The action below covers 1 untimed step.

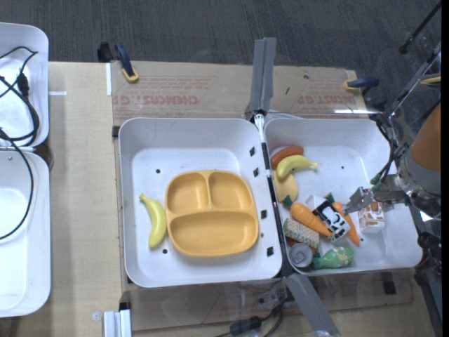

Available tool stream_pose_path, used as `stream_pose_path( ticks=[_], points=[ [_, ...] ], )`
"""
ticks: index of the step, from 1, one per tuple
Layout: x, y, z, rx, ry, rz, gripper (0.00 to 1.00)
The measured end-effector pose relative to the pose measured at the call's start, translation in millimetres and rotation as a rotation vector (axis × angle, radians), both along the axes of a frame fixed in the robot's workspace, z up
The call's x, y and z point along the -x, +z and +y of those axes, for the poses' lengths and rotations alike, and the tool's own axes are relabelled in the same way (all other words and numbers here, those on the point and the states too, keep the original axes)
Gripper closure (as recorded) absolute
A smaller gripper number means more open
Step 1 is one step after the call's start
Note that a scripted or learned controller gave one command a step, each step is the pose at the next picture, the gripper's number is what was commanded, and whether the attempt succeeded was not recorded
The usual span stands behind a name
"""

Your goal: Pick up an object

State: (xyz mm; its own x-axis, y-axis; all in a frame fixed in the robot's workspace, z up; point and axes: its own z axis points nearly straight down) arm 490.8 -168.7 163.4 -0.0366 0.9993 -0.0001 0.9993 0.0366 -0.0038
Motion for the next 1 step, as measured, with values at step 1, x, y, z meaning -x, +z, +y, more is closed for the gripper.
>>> stream_pose_path(
  ticks=[1],
  points=[
    [-17.6, -52.5, -42.7, -0.001, 0.121, -0.017, 0.0]
  ],
)
